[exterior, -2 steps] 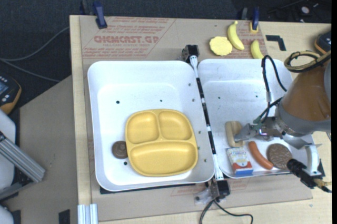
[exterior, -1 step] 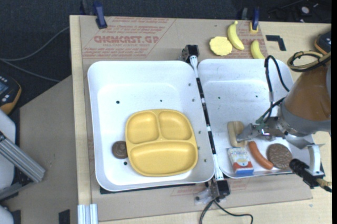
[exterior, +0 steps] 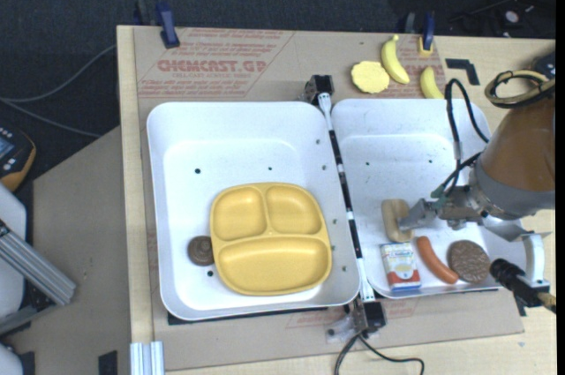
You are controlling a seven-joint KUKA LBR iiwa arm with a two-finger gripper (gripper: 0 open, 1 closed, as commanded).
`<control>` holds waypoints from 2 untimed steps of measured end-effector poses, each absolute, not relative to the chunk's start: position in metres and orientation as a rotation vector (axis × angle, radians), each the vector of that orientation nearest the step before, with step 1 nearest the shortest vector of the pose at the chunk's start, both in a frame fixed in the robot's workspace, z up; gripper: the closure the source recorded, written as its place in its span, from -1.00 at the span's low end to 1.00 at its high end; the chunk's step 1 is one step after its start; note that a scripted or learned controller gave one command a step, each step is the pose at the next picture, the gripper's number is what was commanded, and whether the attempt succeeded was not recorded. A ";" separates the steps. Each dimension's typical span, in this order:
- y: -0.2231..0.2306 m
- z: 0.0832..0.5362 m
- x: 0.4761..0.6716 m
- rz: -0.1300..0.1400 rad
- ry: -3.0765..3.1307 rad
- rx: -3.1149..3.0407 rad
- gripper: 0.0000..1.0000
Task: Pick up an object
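A: Nearest the lens, along the right bin's (exterior: 388,113) front rim, sit a small carton (exterior: 402,266), a sausage (exterior: 436,260) and a brown patty (exterior: 468,260).

B: And the gripper (exterior: 430,211)?

A: Low over that bin's middle, reaching in from three o'clock. I cannot tell if it is spread or closed; nothing shows between its tips.

B: What lies closest?

A: A tan bread piece (exterior: 395,219), just at nine o'clock of the tips, its long axis running twelve to six. The sausage lies at six o'clock, slanted.

B: Room?

A: Smooth white floor, open toward twelve. The left bin (exterior: 177,135) holds a yellow divided plate (exterior: 268,237) and a brown disc (exterior: 201,251).
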State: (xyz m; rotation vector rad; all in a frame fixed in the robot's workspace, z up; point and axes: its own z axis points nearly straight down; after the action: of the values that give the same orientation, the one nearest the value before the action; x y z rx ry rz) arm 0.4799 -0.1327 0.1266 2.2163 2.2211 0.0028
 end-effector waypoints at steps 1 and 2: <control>-0.107 0.082 0.478 -0.003 2.227 2.223 -1.00; -0.109 0.095 0.479 0.000 2.220 2.221 1.00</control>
State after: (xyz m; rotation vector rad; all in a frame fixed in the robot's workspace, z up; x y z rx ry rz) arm 0.4792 -0.1094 0.0947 2.2206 2.2200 0.0003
